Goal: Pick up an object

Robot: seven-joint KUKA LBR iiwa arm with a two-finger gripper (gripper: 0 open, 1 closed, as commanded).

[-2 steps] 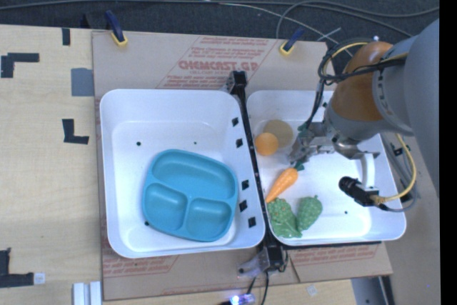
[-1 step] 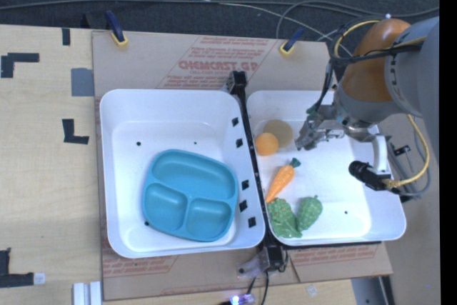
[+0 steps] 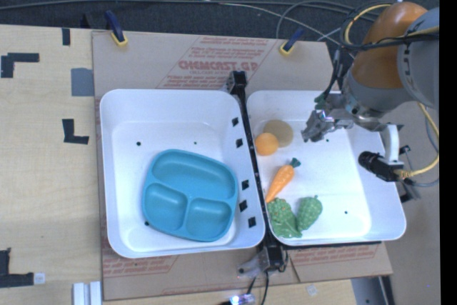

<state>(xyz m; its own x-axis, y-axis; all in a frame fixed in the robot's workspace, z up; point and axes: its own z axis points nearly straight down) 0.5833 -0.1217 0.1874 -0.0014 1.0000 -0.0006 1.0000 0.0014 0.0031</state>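
The right bin [image 3: 357, 221] holds a small orange ball [image 3: 266, 144] beside a tan round piece [image 3: 278, 131], a toy carrot [image 3: 280, 181], and two green leafy toys [image 3: 295, 216] near the front. My gripper [image 3: 315, 128] hangs over the bin's back part, just right of the tan piece and apart from it. Nothing shows between its fingers.
The left bin [image 3: 128, 118] holds a blue divided tray [image 3: 189, 194]. A black divider [image 3: 245, 146] runs between the bins. Cables loop over the arm [image 3: 389, 61] at the right. Two clamps [image 3: 114, 31] pin the cardboard at the back.
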